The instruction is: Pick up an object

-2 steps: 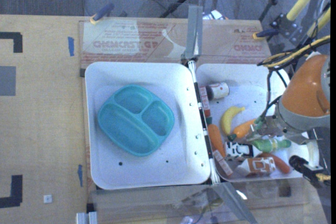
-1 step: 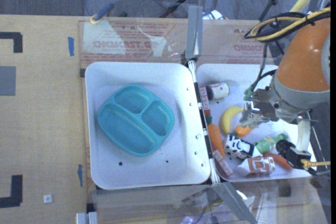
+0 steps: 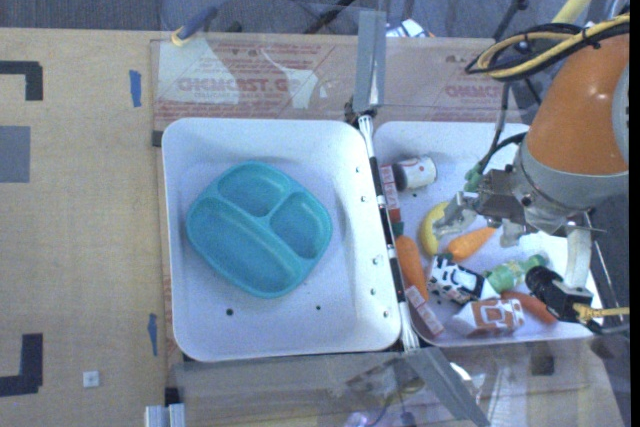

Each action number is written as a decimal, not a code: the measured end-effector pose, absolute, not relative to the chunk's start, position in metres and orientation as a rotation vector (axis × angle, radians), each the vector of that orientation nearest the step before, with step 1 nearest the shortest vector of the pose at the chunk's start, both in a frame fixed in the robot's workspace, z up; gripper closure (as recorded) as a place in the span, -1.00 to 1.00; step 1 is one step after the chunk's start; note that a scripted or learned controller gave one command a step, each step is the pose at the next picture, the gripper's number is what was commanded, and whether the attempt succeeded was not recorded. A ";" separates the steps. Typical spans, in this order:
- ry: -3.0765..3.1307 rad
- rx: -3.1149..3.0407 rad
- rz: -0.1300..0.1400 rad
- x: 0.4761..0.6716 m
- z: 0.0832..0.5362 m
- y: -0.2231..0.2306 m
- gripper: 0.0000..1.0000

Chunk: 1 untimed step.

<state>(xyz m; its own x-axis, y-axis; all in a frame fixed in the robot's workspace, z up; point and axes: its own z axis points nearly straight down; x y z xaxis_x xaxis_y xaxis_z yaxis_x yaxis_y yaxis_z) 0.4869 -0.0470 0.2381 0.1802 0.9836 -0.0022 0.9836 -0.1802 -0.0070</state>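
Observation:
My gripper (image 3: 468, 208) hangs low over the middle of the right bin (image 3: 452, 139), with the orange-banded arm reaching in from the right. Just below it lies a small orange carrot (image 3: 472, 241), and a yellow banana (image 3: 432, 227) sits right beside it on the left. I cannot make out whether the carrot is touched. A longer orange carrot (image 3: 408, 265) lies along the bin's left wall. Near the front are a black-and-white cow toy (image 3: 453, 280), a green piece (image 3: 508, 272) and an orange-and-white box (image 3: 497, 314).
A white can with a dark end (image 3: 413, 173) lies at the back left of the right bin. The left bin (image 3: 200, 150) holds a teal divided plate (image 3: 261, 227). A raised rim (image 3: 384, 215) separates the two bins.

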 end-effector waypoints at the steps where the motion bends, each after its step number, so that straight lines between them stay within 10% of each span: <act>1: -2.017 -2.405 0.008 0.537 0.181 -0.089 -1.00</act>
<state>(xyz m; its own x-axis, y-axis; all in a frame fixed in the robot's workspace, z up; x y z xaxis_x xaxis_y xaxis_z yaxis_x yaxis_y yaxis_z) 0.5369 -0.0885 0.1815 0.1739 0.9848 -0.0022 0.9847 -0.1740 -0.0054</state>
